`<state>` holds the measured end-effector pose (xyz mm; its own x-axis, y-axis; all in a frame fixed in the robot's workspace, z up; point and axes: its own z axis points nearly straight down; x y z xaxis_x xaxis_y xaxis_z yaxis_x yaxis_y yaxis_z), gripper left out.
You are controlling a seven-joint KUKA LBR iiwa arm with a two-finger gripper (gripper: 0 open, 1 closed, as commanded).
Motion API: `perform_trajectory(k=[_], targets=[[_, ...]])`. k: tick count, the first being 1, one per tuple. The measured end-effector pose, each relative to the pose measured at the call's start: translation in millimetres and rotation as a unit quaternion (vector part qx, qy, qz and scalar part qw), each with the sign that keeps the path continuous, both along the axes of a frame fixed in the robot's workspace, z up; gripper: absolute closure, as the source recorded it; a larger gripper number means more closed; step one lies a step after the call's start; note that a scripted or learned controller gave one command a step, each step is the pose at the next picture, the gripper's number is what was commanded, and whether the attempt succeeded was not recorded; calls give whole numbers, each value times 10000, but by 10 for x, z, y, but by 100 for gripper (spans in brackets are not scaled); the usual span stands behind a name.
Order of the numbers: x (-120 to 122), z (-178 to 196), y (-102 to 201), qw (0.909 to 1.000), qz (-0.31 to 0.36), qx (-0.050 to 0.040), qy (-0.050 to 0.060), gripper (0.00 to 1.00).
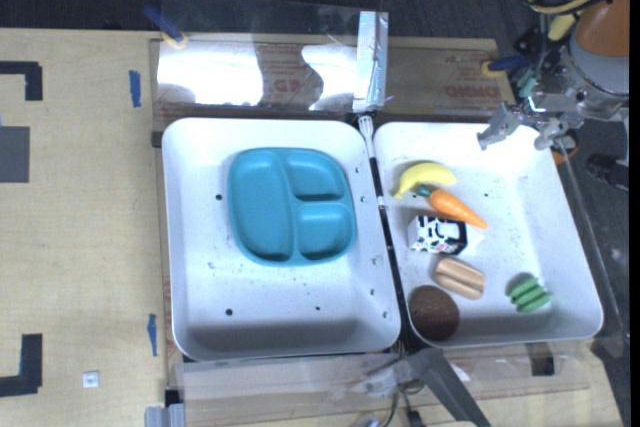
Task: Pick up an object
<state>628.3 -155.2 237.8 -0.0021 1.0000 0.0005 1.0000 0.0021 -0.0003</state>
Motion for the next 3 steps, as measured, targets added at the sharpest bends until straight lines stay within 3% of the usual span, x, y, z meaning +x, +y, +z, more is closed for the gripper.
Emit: perform_trajectory(k=[1,2,3], targets=[[-186,-1496,47,9999,166,-8,-37,0],[-640,-1503,559,9998,217,1,-30,0],[-1413,-1499,590,9990,438,5,-26,0]])
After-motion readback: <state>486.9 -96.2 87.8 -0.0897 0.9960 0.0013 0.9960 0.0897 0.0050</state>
